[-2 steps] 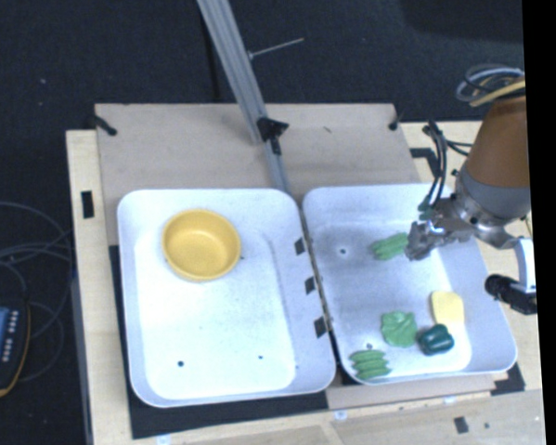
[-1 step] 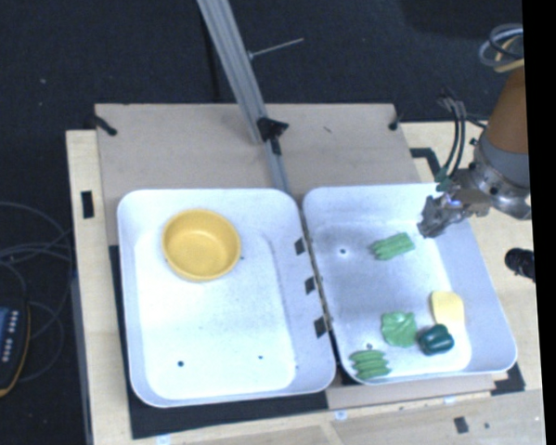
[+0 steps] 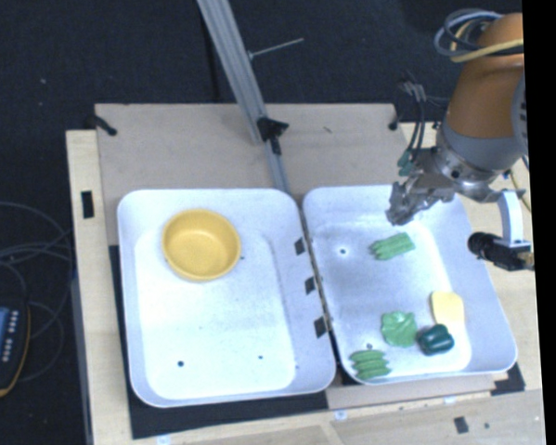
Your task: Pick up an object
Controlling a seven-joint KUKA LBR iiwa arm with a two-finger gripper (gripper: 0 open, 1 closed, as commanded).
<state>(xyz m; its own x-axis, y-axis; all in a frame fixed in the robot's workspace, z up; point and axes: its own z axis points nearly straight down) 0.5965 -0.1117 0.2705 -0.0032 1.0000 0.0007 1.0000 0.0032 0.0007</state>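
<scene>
While the left bin point(image 3: 143, 298) holds a yellow bowl point(image 3: 201, 244), green pieces point(image 3: 392, 247) litter the right bin point(image 3: 346, 288); jaws' state unclear.

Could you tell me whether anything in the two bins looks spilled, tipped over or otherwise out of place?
Nothing stands out. The yellow bowl sits upright in the left bin. In the right bin, the green pieces, the yellow piece and the dark green piece lie loose on the floor, none over the rim. The gripper hovers above the upper green piece.
</scene>
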